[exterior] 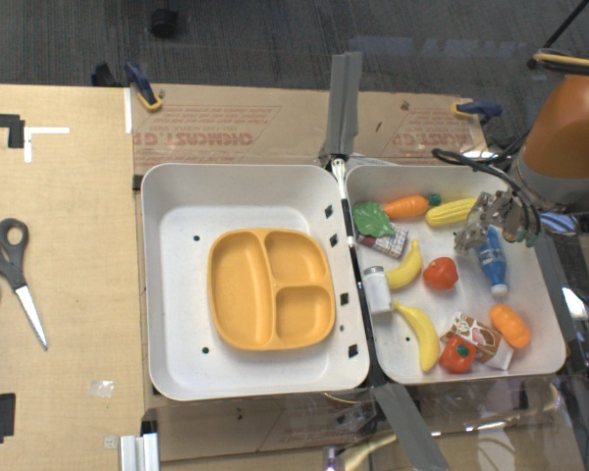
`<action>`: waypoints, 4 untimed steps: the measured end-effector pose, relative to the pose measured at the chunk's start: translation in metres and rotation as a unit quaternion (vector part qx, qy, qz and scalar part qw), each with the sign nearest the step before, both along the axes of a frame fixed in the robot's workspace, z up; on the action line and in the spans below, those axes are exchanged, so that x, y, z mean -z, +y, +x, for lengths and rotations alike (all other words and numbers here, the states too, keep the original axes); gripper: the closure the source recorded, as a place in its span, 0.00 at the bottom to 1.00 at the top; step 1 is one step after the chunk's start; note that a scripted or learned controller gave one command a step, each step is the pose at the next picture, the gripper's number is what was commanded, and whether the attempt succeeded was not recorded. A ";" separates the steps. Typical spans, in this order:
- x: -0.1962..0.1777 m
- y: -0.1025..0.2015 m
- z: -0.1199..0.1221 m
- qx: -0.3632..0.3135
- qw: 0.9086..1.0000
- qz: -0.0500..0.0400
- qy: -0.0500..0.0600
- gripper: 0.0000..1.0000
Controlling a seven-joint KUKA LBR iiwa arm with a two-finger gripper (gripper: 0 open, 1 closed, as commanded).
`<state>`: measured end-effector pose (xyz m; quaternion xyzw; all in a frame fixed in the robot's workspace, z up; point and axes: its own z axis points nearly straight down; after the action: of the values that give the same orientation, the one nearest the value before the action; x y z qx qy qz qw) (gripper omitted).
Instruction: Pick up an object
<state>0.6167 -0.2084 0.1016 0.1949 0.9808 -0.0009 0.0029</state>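
The fingers (483,226) hang over the upper right part of the right bin (545,292), but the metal there is too tangled and small to tell whether they are spread or closed. Just below them lies a blue bottle (491,260), tilted, its white cap toward the lower right. To their left sits a yellow corn cob (450,211), then an orange carrot (406,206) and a green leafy piece (372,219). A red tomato (440,274) rests mid-bin, with a banana (405,266) to its left and another banana (419,334) lower down. The left bin (167,292) holds a yellow divided plate (271,288). Scissors (16,273) lie on the tabletop (59,361) at the left edge of the frame.
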 end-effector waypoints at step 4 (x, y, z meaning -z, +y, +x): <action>0.011 0.049 -0.051 -0.025 1.000 0.002 0.003 0.00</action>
<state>0.5654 -0.1597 0.0906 0.1708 0.9853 0.0001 0.0000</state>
